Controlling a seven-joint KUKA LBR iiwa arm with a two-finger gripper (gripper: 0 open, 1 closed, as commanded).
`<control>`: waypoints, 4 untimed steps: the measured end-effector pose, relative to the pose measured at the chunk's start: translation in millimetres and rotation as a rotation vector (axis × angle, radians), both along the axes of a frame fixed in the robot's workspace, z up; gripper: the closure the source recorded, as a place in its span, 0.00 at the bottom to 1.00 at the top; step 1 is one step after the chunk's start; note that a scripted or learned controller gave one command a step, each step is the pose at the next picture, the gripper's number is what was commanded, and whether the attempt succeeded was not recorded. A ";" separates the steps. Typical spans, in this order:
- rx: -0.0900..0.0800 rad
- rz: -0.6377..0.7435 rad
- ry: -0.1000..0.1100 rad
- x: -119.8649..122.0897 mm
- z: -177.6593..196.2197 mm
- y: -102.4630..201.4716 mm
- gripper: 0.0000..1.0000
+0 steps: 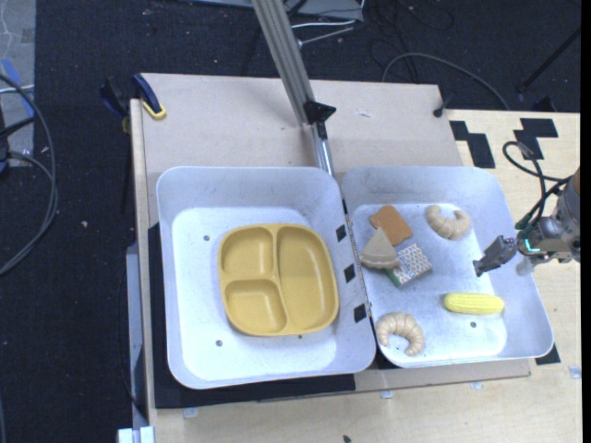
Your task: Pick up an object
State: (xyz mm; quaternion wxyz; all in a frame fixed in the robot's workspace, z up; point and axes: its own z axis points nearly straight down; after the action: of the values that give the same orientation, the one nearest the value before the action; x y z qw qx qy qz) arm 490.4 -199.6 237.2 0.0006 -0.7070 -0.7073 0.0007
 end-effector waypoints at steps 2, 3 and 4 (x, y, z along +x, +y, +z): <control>0.002 -0.001 0.004 6.9 -60.7 1.5 0.00; 0.003 0.000 0.003 9.5 -121.7 9.6 0.00; -0.001 -0.001 -0.004 10.7 -143.5 9.8 0.00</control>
State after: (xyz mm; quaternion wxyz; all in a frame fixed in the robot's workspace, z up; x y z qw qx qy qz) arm 501.0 -189.8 93.7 -0.0011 -0.7072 -0.7070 -0.0005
